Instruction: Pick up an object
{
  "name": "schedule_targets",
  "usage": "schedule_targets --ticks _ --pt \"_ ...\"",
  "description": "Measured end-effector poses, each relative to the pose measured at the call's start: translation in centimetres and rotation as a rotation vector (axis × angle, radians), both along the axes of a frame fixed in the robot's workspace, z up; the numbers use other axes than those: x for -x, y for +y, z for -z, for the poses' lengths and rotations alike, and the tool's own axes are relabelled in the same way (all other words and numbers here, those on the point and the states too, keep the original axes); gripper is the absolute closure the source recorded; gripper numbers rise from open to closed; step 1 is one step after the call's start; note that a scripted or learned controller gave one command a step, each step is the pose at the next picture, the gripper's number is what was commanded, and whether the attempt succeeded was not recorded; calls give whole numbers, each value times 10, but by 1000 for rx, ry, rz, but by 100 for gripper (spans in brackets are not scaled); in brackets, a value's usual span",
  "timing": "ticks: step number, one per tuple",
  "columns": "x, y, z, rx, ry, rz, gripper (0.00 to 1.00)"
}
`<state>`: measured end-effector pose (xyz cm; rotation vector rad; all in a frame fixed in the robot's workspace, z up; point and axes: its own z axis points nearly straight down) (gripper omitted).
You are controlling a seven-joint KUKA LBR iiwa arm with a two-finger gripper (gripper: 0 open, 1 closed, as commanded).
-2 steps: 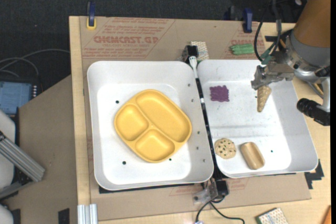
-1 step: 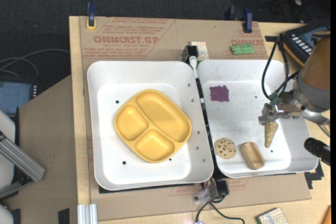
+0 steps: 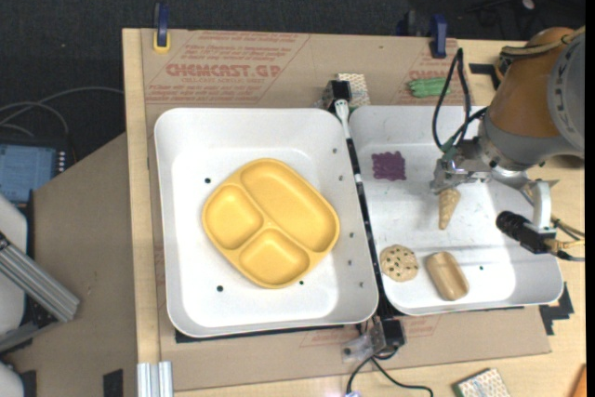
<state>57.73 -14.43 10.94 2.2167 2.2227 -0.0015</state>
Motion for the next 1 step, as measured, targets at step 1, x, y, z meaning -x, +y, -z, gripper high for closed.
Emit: schedule_targets --ticks 1 --pt "4 22 -69 -1 -7 0 100"
